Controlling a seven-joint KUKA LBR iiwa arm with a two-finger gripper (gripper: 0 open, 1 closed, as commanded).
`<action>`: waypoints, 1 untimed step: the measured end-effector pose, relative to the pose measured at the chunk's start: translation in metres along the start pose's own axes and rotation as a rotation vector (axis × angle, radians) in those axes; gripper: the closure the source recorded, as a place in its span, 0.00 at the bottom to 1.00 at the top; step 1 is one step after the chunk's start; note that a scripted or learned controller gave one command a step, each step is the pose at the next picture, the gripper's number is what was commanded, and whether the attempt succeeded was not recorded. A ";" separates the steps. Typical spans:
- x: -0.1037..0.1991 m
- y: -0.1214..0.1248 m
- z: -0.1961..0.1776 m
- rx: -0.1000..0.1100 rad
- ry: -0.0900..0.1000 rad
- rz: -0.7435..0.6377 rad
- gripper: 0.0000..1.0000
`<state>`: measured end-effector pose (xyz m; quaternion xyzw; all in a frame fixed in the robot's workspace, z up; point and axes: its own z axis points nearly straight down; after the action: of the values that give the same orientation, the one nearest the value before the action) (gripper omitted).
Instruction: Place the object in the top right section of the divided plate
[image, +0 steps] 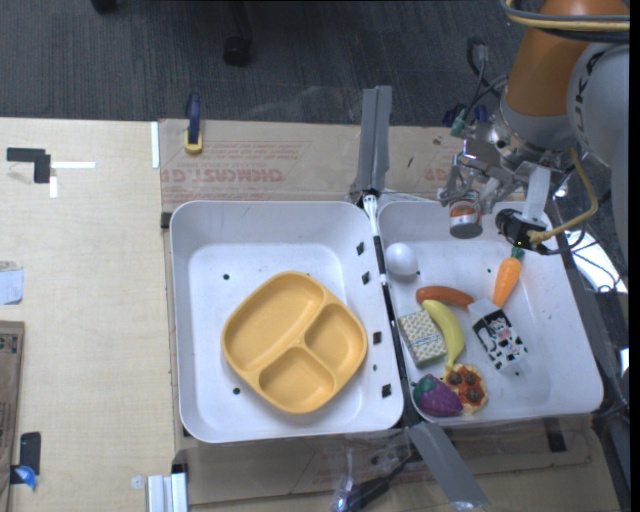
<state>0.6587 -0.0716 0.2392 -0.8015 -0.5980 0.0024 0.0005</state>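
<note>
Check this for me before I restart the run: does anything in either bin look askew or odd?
The yellow divided plate lies rotated in the left bin, its edges at an angle to the bin walls. In the right bin, the toy foods crowd together: the banana lies against the cracker block. Nothing looks spilled or damaged.

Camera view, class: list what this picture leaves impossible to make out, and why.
- Gripper: whether the jaws are open or shut; too small and cluttered by cables.
- Small can beneath it: held or not, unclear.
- Arm: cut off by the top and right edges.
- Purple toy: identity unclear, too small.
</note>
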 end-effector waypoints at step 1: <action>0.013 -0.128 0.050 0.002 0.001 0.099 1.00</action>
<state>0.5397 -0.0226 0.1893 -0.8300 -0.5577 0.0029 0.0014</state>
